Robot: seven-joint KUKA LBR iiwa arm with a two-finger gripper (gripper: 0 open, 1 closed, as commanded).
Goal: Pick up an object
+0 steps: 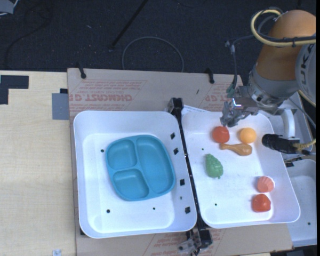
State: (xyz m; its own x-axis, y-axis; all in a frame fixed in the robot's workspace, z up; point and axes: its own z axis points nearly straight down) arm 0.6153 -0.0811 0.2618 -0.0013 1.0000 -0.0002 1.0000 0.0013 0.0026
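stage: approaching, nothing lifted | gripper [230, 117]: hovering, finger state impossible to tell | red tomato [221, 134] sitting just below it | remaining: descending, grasping, lifting

Glossy white plastic bins [96, 132], cardboard underlay [122, 89]

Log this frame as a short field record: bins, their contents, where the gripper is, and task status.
left bin: holds a blue divided plate
right bin: holds six small items
far group: red tomato, orange ball, tan drumstick
middle: green leafy piece
near corner: pink shell, red strawberry
gripper: above the right bin's far edge, just beyond the red tomato
held object: none seen between the fingers
task status: nothing lifted yet
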